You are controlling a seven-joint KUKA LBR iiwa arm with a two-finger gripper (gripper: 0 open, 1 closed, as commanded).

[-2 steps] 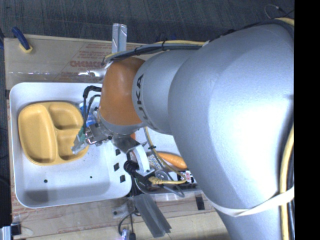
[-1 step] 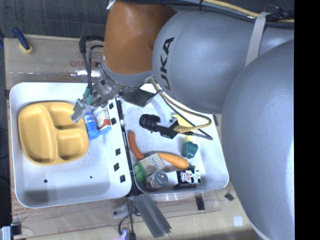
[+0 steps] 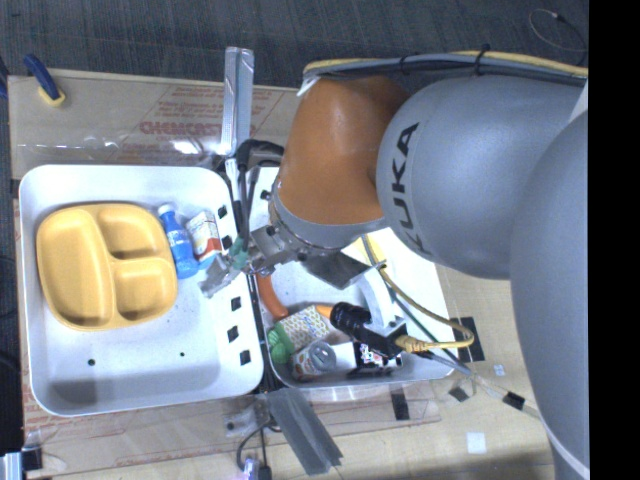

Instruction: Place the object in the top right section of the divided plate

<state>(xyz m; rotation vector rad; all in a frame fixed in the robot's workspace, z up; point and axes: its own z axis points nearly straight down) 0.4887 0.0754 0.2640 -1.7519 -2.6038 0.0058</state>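
Observation:
The yellow divided plate (image 3: 103,263) lies in the left white bin (image 3: 130,378), towards its left side. A blue bottle (image 3: 178,238) and a small red-and-white can (image 3: 204,234) lie just off the plate's right rim. My gripper (image 3: 224,271) hangs over the right edge of the left bin, close to the wall between the bins and right of the can. A small greenish bit (image 3: 239,254) shows at the gripper; I cannot make out whether it is held. The arm's orange band hides much of the right bin.
The right bin (image 3: 340,386) holds an orange piece (image 3: 268,294), a patterned packet (image 3: 306,322), a green item (image 3: 279,345) and a grey round can (image 3: 321,358). A grey metal bar (image 3: 238,98) stands behind the bins. A blue clip (image 3: 42,76) lies at the bench's far left.

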